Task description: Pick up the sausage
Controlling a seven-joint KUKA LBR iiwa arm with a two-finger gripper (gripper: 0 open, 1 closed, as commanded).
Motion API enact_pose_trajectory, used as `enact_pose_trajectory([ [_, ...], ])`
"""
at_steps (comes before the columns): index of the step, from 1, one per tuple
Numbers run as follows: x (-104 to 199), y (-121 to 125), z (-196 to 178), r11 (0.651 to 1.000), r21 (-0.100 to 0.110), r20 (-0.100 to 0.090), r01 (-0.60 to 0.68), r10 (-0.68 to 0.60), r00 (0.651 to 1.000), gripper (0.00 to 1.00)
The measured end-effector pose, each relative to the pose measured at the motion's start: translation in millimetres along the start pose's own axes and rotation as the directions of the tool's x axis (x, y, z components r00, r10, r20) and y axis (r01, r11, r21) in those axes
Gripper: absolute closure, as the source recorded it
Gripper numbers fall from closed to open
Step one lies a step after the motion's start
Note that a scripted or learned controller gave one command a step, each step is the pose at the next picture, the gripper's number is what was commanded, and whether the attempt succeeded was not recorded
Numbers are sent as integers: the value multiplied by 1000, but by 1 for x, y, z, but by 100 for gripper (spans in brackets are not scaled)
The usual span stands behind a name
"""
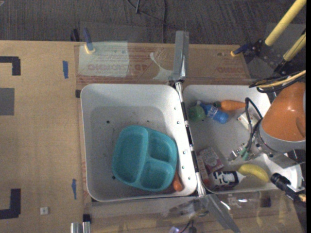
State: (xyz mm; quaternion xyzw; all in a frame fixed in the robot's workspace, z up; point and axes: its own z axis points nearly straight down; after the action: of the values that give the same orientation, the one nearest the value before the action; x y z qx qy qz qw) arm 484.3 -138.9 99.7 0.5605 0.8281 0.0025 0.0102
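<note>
A small orange-red piece, possibly the sausage, lies in the left bin against the near right corner of the teal divided plate; much of it is hidden by the plate's rim. The arm, with its orange band, reaches over the right bin. My gripper hangs low in that bin's middle, just above the banana and well to the right of the orange-red piece. Nothing shows between its tips.
In the right bin lie a green round item, a blue bottle and an orange carrot-like piece at the back, plus a pinkish packet and a black-and-white bottle at the front. A metal divider separates the bins.
</note>
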Motion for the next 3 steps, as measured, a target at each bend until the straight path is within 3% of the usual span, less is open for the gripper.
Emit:
enact_pose_trajectory([
  [1, 24, 9, 8, 969, 3, -1, 249, -249, 969, 100],
  [2, 12, 8, 5, 971, -1, 30, 238, -238, 971, 0],
  [3, 21, 8, -1, 970, 1, 6, 244, -244, 970, 100],
])
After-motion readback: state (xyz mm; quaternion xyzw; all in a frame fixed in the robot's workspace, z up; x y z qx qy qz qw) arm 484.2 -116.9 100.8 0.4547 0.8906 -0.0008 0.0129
